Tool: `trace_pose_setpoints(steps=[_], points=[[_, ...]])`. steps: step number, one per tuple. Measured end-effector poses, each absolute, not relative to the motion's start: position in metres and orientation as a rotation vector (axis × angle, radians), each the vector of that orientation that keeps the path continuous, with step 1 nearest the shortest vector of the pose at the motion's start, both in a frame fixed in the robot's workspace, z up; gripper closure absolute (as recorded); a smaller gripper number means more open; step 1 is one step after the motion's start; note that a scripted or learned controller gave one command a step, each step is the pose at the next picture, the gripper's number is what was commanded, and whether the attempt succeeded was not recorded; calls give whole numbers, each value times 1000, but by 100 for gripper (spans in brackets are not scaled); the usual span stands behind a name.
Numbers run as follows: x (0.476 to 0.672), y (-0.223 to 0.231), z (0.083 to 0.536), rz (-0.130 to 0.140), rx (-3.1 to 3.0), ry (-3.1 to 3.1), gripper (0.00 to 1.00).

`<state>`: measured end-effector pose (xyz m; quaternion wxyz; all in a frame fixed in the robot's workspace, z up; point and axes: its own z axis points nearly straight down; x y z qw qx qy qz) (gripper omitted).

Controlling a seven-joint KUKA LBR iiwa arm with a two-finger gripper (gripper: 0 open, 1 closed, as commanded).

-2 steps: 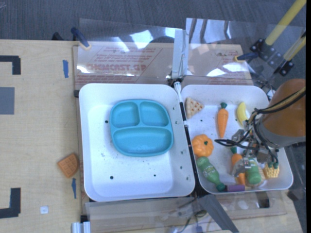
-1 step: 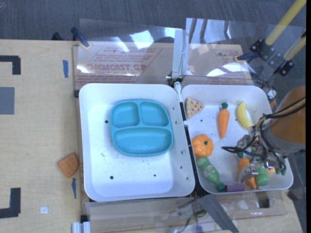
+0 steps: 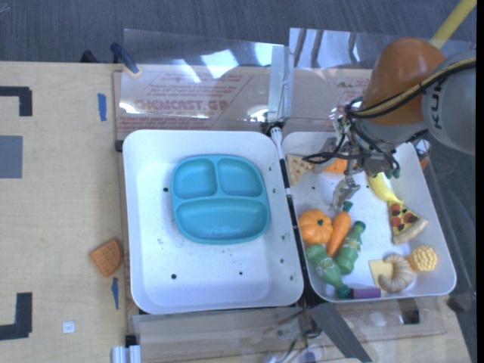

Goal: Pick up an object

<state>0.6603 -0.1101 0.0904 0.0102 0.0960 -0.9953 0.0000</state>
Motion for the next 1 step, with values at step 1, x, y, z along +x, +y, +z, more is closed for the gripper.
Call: trace_pose_setpoints(steps=[1], points=[[668,-108,105,5,300,-3145,100]])
